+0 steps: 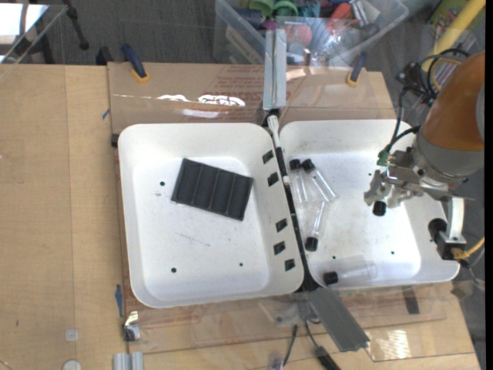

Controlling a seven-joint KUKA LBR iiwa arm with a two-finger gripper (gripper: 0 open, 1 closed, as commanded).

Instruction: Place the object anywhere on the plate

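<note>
Over the right bin [400,260], the tool [383,193] hangs near its right side; whether it is spread or pressed together cannot be told. Clear tubes [312,199] lie left of it by the divider. A dark ribbed plate [212,189] rests in the left bin [146,268]. No writing is readable.

Bright, even overhead light on my feed. Left bin [146,230] and right bin [400,264] nearly blown out white, shadows soft. Glare streaks on the clear sheet [200,102] at far side. Arm [458,114] at right soft, slightly blurred. Overall low-res, grainy.
</note>
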